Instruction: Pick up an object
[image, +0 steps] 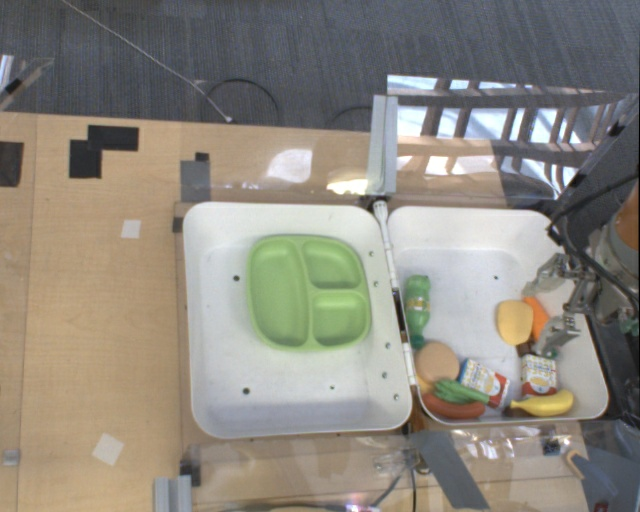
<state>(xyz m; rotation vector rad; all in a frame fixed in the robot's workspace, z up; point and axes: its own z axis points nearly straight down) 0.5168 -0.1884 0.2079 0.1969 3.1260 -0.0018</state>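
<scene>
**Gripper over right bin, nothing held**

Gripper (562, 305) hangs at the right side of the right bin (470, 235). Fingers look spread apart, one up near the far side and one lower toward the near side, with nothing between them. No grasp.

Closest candidate: yellow disc (515, 322), just left of the fingers, with an orange piece (539, 318) touching its right edge, tucked between disc and fingers. Disc's long axis runs roughly near-far, about the same line as the finger gap, so I'd guess a wrist turn is needed to close across it.

Other objects, all near side of the same bin: small carton (539, 375) just near-side of the fingers, banana (545, 404) against the near wall lying left-right, second carton (481, 380), hot dog (452, 405), bun (436, 360), green bottle (416, 303) by the left wall, long axis near-far.

Left bin (215, 300) holds a green tray (307, 292), well apart from the gripper.
</scene>
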